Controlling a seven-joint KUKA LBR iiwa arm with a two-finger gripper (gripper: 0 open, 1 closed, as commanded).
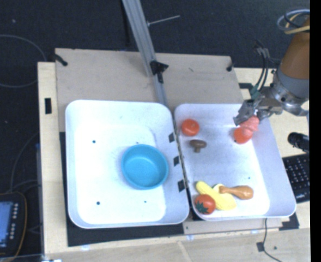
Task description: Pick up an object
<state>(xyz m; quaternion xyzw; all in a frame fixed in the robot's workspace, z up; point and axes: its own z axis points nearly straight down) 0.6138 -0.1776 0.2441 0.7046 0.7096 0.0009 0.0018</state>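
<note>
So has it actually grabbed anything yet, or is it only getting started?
It looks partway. The arm has reached over the right bin, and its gripper sits right at a pink-red toy near the bin's far side. Whether the toy is truly gripped I cannot tell. Lifting it clear is left. The orange ball, the brown mushroom and the blue bowl lie untouched.

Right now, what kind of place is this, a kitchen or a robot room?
Probably a robot lab. A grey arm hangs over two white bins on a workbench, the food looks like toys, such as a tomato, and a keyboard sits alongside.
</note>
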